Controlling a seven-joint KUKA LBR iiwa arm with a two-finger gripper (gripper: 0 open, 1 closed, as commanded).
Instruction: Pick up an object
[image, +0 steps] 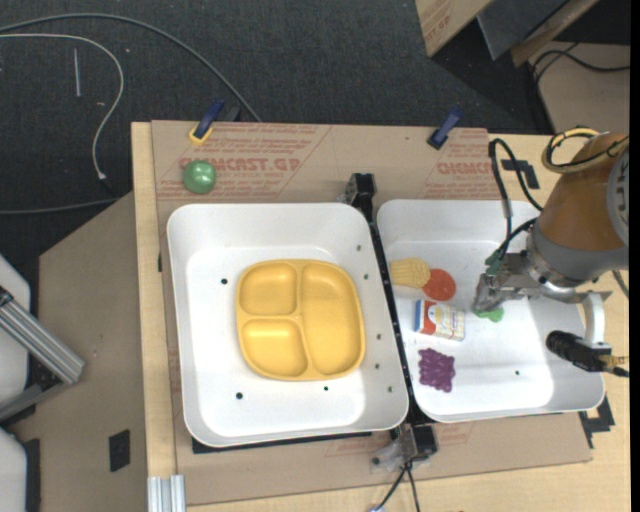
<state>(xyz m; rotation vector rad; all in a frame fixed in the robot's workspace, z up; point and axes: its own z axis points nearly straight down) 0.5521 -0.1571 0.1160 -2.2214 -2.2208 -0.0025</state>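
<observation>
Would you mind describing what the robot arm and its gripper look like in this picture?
The arm is a thick rounded grey tube with a wide orange band above the wrist. Black cables loop along it, and a yellow cable coils near the top. The gripper is a small grey metal block.

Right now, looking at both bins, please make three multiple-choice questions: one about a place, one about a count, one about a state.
1. Where does the yellow plate lie?
A. left bin
B. right bin
C. on the cardboard

2. How many compartments has the yellow plate?
A. two
B. three
C. five

3. Where is the gripper?
A. over the left bin
B. low in the right bin, by a small green thing
C. above the green ball

Answers: A, it rests inside the left bin; B, three hollows show; B, it sits beside the green thing.
</observation>
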